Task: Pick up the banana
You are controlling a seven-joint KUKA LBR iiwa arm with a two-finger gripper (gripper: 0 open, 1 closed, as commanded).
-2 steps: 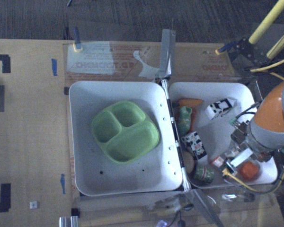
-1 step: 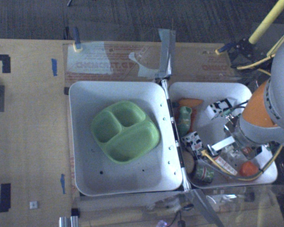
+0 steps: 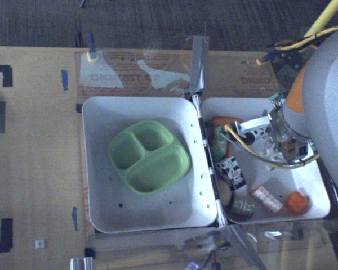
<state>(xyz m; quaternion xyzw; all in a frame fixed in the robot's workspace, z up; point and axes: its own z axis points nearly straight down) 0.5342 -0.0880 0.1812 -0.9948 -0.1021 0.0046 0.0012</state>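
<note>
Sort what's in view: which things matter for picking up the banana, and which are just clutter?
Job: gripper, over the right bin; I cannot tell the banana apart there.
Lying about: green divided plate in the left bin, cow-patterned carton, orange ball, green can, red-white box.

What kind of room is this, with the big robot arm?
Probably a robot testing lab. A grey arm reaches over two white bins set in a wooden bench marked with tape; one bin holds a green divided plate, the other toy food.

One fixed camera looked down at a slant on the worktop point(image 3: 34, 167), both bins point(image 3: 101, 207) fully in frame.
</note>
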